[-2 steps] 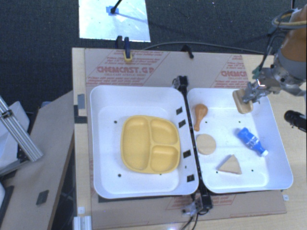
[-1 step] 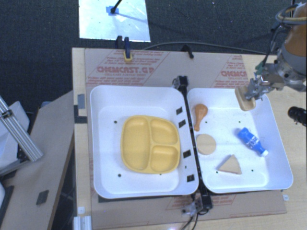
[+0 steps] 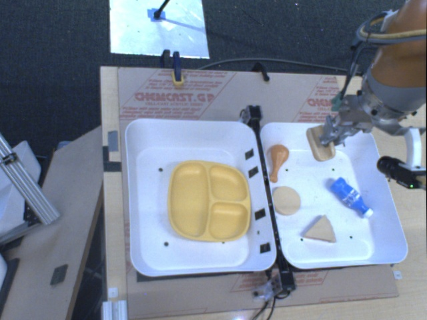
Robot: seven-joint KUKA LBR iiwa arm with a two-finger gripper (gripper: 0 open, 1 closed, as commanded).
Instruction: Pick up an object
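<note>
So there are two white bins side by side on the tabletop; the left bin has a yellow divided plate sitting in it; the right bin holds all the small stuff; a tan block sits at the far edge with the gripper right down on it, touching or just above, can't tell if it's apart or clamped; an orange drumstick-looking thing lies near the left wall; a round cookie is just below that; a tan wedge is toward the near edge; a blue bottle lies on its side near the wedge, well right of the cookie.
</note>
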